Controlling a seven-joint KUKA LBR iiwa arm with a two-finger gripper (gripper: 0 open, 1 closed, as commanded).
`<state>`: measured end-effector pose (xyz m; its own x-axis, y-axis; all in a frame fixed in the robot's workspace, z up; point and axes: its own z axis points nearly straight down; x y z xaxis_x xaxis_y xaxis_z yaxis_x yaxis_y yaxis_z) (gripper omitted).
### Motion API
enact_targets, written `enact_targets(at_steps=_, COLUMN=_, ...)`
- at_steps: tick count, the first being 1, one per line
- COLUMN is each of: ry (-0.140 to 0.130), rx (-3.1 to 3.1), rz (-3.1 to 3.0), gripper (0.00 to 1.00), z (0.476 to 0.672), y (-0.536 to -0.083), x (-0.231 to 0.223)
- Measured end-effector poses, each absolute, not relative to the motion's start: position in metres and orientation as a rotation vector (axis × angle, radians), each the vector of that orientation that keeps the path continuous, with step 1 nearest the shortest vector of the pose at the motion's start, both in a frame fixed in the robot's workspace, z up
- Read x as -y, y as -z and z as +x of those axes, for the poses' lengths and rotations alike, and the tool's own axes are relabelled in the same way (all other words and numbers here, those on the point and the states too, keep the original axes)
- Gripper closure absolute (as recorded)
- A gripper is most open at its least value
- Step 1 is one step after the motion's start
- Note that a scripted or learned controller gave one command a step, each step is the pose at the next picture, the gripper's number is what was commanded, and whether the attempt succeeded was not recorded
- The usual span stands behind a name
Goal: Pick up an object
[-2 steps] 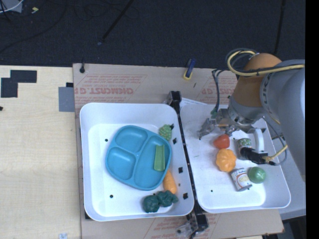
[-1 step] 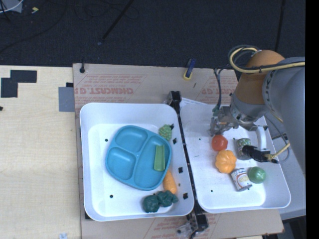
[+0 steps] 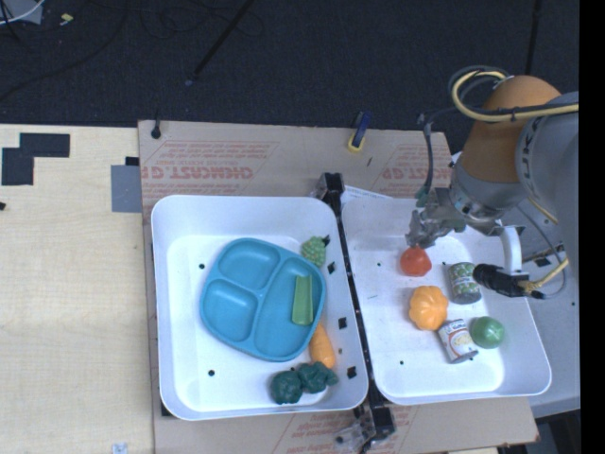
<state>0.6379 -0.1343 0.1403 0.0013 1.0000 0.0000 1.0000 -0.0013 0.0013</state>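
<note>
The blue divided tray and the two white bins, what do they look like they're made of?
The blue tray: likely moulded plastic, going by its uniform colour, rounded compartment walls and soft sheen. The left bin and right bin: probably thin formed plastic, smooth and glossy white with rounded corners and rolled rims. Neither can be confirmed by look alone.

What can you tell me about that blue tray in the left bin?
The blue tray is a glossy, plastic-looking plate with rounded corners, split by raised ridges into three compartments. It lies flat but turned at an angle, on the floor of the left bin. A light green stick lies in its right compartment; the other two look bare. A small green piece sits at its upper right corner, and an orange piece lies against its lower right edge.
</note>
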Motion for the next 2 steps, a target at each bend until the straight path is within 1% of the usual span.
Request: enact_targets(at_steps=2, ry=-0.003, rx=-2.221, rz=2.218, gripper=1.0, z=0.642, y=-0.231, x=0.133)
